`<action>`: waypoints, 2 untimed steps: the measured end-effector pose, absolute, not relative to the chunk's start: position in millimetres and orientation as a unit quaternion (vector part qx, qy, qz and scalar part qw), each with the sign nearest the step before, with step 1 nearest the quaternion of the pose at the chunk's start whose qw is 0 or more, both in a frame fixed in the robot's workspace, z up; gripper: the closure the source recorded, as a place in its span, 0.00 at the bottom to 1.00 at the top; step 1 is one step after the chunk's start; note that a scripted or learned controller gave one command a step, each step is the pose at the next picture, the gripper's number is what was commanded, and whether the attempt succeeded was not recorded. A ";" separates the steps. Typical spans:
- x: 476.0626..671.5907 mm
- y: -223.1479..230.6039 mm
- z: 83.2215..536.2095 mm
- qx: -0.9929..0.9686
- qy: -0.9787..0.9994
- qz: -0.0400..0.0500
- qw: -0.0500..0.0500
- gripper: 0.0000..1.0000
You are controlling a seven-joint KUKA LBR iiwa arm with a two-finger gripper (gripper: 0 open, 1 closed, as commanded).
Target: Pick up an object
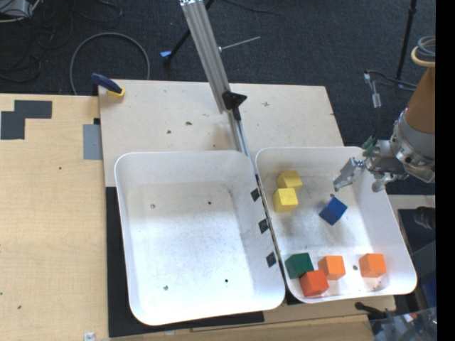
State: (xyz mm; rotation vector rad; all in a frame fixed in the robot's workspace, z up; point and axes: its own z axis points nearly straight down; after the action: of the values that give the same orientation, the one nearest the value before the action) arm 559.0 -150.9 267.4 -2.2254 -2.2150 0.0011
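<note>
While hand (362,175) hovers open, blue cube (333,210) below-left

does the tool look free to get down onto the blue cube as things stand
Probably yes. The tool hangs just up and right of the blue cube, which lies alone in the right bin, apart from the yellow cubes and the bin wall.

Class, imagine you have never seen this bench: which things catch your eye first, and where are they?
The coloured blocks in the right bin stand out first: two yellow blocks near its far left, a blue block mid-bin, and a green block with three orange blocks along the near edge. The gripper hangs above the bin's right side, near the blue block.
</note>
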 end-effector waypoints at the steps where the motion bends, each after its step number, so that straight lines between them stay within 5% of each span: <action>1: 561.8 -170.5 90.7 -0.707 -0.707 0.000 0.001 0.00; 2: 624.7 -149.2 90.8 -0.706 -0.708 -0.001 -0.001 0.00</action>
State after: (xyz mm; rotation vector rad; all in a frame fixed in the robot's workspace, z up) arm 624.7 -149.2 90.8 -2.2185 -2.2269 -0.0034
